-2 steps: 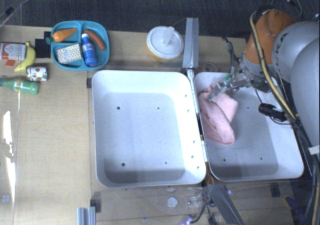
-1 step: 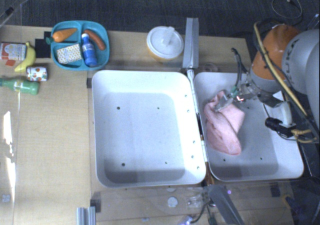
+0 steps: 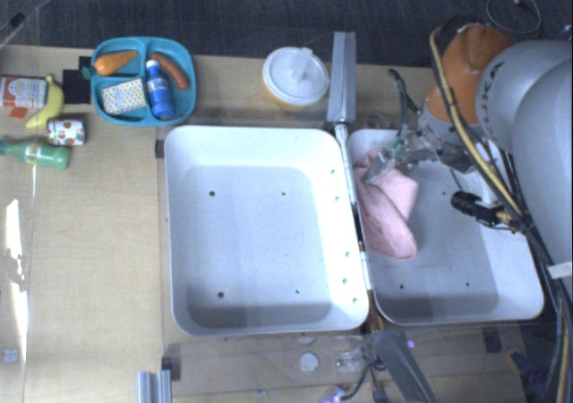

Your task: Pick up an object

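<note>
Arm: a big grey arm (image 3: pixel 528 115) with an orange band is seen reaching in from the right, over the right bin.
Gripper: the gripper (image 3: pixel 387 159) is parked low at the far left corner of the right bin (image 3: pixel 466 294), right at the far end of the pink cloth; whether it's apart or clamped can't really be made out, too much clutter there.
Pink cloth: a bunched pink cloth (image 3: pixel 390 211) is found lying in the right bin along its left wall, from the gripper down toward the middle.
Left bin: the left bin (image 3: pixel 251 222) is set right beside the other one.
Bench stuff: a blue divided tray (image 3: pixel 183 70) with toy food is spotted far left, a lidded cup (image 3: pixel 296 77) far middle, and a banana (image 3: pixel 47 104), small can (image 3: pixel 65 132) and green bottle (image 3: pixel 36 154) left.
</note>
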`<action>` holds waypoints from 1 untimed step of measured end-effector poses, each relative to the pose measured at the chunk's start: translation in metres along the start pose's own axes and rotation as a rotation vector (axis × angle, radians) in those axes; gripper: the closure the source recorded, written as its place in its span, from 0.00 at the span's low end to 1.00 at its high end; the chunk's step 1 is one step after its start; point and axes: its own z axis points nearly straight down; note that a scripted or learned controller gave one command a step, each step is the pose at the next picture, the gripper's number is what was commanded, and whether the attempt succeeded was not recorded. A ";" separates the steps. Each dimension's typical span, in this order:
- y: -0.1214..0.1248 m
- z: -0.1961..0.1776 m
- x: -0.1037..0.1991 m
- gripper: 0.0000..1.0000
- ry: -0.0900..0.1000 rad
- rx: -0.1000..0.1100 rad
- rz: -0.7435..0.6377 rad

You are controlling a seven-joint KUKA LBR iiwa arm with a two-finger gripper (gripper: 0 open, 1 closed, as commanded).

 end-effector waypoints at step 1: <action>0.023 -0.094 0.033 0.00 0.005 0.010 -0.171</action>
